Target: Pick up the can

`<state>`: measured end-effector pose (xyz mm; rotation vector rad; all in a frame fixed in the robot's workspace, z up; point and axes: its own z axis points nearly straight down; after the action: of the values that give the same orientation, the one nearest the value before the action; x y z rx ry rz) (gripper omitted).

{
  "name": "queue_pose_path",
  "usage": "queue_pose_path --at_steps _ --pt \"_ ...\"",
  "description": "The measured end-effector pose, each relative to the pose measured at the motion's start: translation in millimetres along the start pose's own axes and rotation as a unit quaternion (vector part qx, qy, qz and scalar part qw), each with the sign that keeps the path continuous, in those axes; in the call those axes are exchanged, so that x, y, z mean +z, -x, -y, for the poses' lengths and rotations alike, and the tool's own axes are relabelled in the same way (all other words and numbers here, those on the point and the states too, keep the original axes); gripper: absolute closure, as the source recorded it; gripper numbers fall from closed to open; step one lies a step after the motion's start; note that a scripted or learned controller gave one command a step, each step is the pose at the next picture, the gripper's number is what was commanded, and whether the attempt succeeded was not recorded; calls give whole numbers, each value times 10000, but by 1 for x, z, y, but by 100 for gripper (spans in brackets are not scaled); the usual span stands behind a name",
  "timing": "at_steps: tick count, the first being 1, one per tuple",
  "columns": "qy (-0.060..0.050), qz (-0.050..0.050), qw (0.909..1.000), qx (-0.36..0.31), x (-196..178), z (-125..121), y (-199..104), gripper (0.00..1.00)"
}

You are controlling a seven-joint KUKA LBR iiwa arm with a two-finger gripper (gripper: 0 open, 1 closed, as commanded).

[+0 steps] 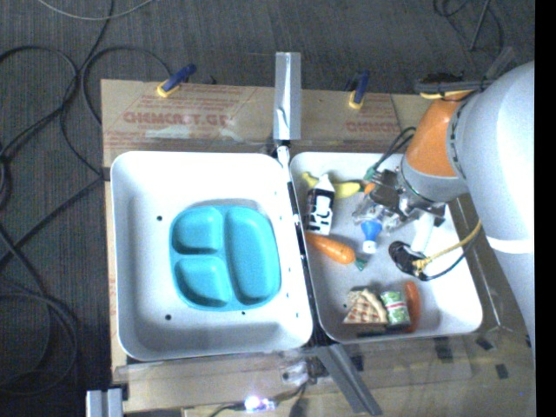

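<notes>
- Nearest the camera's lower edge, in the right bin (465, 315), a sandwich wedge (364, 306) lies against the bin's near wall, touching a small green-labelled can (396, 309) on its right side.
- Just beside the can, on its right, a red sausage-like piece (412, 301) stands along it.
- Further in, a carrot (333, 249) lies aslant near the bin's left wall.
- Beyond the carrot, a black-and-white carton (321, 210) rests against that wall, with a yellow banana (345, 188) near the far wall.
- The gripper (375, 224) hangs over the middle of the right bin, well apart from the can; a small blue-and-white object (371, 233) sits right under it. Whether the jaws are open or closed I cannot tell.
- The grey arm (508, 155) with its orange band (432, 142) comes in from the right.
- The left bin (139, 259) holds a blue divided tray (226, 254).
- At the far edge, cardboard (187, 120) carries two clamps (175, 80).
</notes>
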<state>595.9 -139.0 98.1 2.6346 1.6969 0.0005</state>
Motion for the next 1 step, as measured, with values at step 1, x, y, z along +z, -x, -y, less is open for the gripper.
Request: queue_pose_path --at_steps 1 --pt "-51 15 10000 9 -54 -86 17 100"
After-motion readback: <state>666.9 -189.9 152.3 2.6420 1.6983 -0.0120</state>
